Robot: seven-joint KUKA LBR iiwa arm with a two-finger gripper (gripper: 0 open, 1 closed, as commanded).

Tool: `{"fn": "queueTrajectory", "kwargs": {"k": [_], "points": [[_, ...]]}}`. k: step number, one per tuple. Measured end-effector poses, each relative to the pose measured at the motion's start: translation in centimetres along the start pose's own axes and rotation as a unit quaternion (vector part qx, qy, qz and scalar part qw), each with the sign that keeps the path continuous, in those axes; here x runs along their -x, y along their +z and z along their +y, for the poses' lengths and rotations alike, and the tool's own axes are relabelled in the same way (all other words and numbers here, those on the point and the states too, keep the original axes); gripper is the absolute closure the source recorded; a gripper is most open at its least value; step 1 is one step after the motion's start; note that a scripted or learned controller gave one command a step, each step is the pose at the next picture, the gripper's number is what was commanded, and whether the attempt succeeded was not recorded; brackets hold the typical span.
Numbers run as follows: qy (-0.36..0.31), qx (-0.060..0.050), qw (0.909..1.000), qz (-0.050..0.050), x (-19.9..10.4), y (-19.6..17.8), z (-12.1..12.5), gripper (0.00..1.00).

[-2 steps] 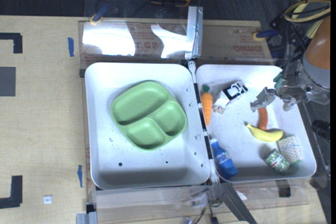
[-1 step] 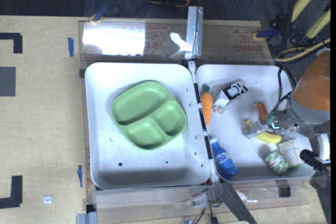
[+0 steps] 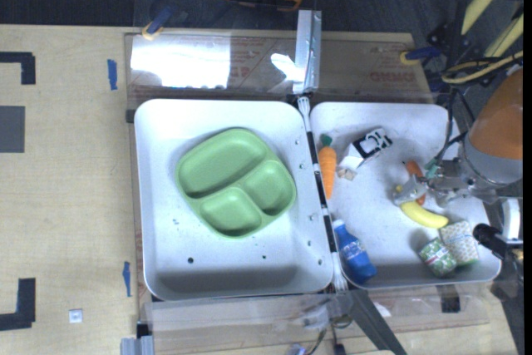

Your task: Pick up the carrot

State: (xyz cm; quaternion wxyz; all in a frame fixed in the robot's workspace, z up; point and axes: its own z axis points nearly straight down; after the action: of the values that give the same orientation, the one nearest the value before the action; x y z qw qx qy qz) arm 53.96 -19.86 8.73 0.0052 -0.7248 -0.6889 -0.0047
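Observation:
The carrot [image 3: 327, 168], orange with a green top, lies lengthwise along the left wall of the right bin [image 3: 391, 116], its top pointing to the back. My gripper [image 3: 434, 182] hangs low over the right part of that bin, just above a banana [image 3: 425, 215] and well to the right of the carrot. Nothing of the carrot is near it. The wrist's orange band [image 3: 504, 125] sits above the gripper at the right edge.
In the right bin are a blue bottle [image 3: 356, 253] at the front left, a black-and-white box [image 3: 371, 142] at the back, and a green-and-white packet [image 3: 449, 249] at the front right. The left bin [image 3: 158, 204] holds a green divided plate [image 3: 237, 180].

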Motion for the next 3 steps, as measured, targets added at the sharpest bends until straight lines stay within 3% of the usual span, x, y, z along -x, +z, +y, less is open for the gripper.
{"fn": "queueTrajectory", "kwargs": {"k": [1,2,3], "points": [[0.003,0.001,1.0,-0.007,1.3,-11.5,-3.0,0.0],[0.098,0.002,0.9952,-0.006,-1.3,-3.1,-5.3,0.0],[0.075,0.001,0.9972,-0.007,-5.6,-10.4,-4.4,0.0]]}}
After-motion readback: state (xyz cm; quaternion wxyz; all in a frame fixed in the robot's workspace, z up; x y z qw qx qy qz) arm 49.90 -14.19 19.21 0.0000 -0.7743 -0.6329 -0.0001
